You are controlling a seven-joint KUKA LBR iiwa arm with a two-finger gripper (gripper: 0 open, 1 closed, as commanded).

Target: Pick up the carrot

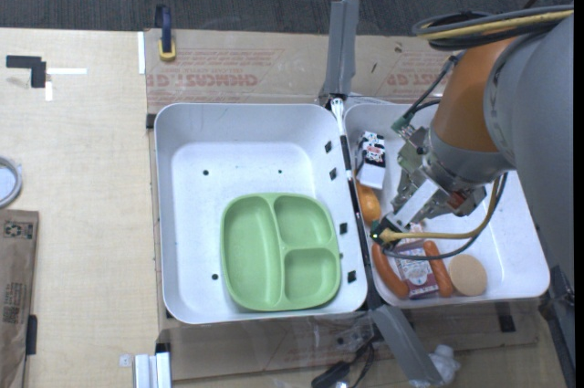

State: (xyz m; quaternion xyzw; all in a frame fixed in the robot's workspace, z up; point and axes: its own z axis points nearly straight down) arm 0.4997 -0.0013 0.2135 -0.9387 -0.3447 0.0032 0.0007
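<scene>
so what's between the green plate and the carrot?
In the camera view, the two bins' adjoining walls lie between them: the plate sits in the left bin, the carrot in the right.

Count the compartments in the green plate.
3, all in the green plate in the left bin: one long down its left side, one at upper right, one at lower right. None hidden.

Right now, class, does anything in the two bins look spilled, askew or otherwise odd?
Nothing looks spilled or damaged. The green divided plate lies flat in the left bin. In the right bin, the carrot and other items crowd the near corner beneath the claw, an untidy cluster but nothing broken.
</scene>
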